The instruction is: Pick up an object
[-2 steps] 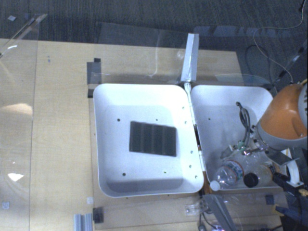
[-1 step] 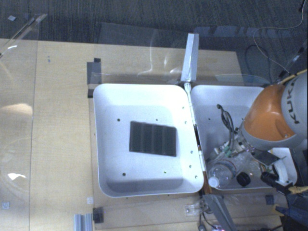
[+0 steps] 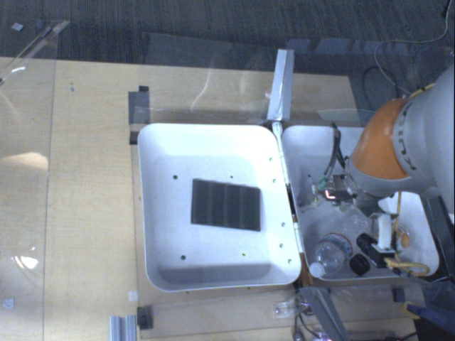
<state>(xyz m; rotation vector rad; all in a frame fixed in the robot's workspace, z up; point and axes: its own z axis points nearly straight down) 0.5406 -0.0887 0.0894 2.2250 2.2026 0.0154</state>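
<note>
1. White plastic makes the two bins on the pale wood surface (image 3: 78, 190): the left bin (image 3: 153, 190) and the right bin (image 3: 313, 137), set side by side.
2. I think the job has hardly begun. I see nothing lifted and nothing carried.
3. A dark ribbed mat (image 3: 226, 204) lies flat in the middle of the left bin, all by itself.
4. A clear bottle (image 3: 331, 251) lies on its side near the front of the right bin. It looks like the closest thing to grab.
5. The arm (image 3: 426, 133) comes in from the right and bends down over the right bin. Its orange band (image 3: 377, 151) sits high above the bin floor.
6. The end effector (image 3: 333, 189) hangs low inside the right bin, near the wall shared with the left bin. The bottle is close to it, a little toward the front, and they are not touching.
7. I cannot tell if the end effector is apart or together, because it is too small and dark to make out.
8. What is left is nearly everything: get over a thing, close on it, and lift it.
</note>
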